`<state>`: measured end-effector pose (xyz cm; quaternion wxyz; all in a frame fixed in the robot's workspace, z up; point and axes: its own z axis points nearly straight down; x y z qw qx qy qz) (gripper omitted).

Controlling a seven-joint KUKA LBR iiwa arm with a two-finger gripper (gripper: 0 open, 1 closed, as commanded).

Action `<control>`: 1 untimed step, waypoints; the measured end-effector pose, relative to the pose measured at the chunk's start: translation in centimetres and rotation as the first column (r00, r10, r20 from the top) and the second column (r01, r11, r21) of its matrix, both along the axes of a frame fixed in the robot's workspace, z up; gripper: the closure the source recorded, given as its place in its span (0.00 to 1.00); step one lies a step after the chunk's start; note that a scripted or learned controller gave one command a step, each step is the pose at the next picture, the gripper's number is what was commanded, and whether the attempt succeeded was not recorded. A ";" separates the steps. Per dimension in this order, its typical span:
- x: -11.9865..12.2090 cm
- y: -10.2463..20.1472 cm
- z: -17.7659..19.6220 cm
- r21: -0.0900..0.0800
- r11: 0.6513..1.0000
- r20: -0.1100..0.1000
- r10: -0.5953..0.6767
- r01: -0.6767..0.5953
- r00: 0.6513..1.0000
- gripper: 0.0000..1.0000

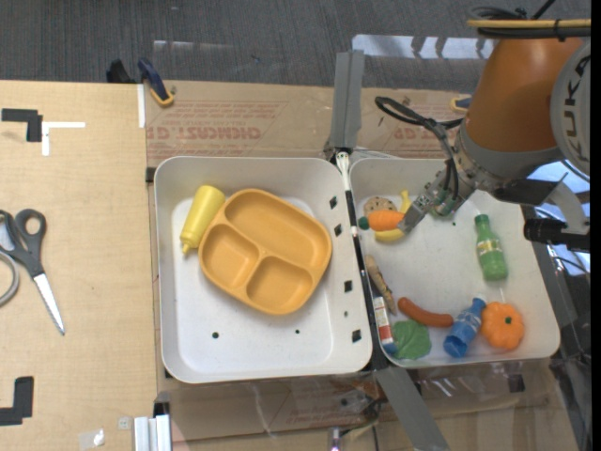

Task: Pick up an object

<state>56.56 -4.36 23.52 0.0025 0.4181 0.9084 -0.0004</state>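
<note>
- Camera view is showing the gripper hanging low over the right bin, near that bin's far left corner, with the grey arm and its orange band reaching in over the bin's far right edge.
- Its fingertips are sitting just beside a toy carrot, on the carrot's right; the orange body is lying roughly level across the bin with its green top toward the left wall, so the long axis is running left to right, straight away from the jaws.
- A yellow banana is lying against the carrot on its near side, under the fingertips, and a spotted cookie is touching it on the far side.
- Whether the jaws are spread or pressed together I cannot tell; nothing is showing clearly between them, so I judge no grasp made yet.
- My reading is that the carrot is the nearest candidate, and a small shift leftward would be needed to straddle it across its short width.
- Crowding by the banana and cookie is looking like the main risk of a missed or double pick.
- Well apart along the near edge are lying a red sausage, a blue bottle and an orange pumpkin; a green bottle is lying by the right edge.
</note>
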 end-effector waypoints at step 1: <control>1.3 5.0 3.5 0.000 0.890 -0.004 -0.456 0.456 0.890 1.00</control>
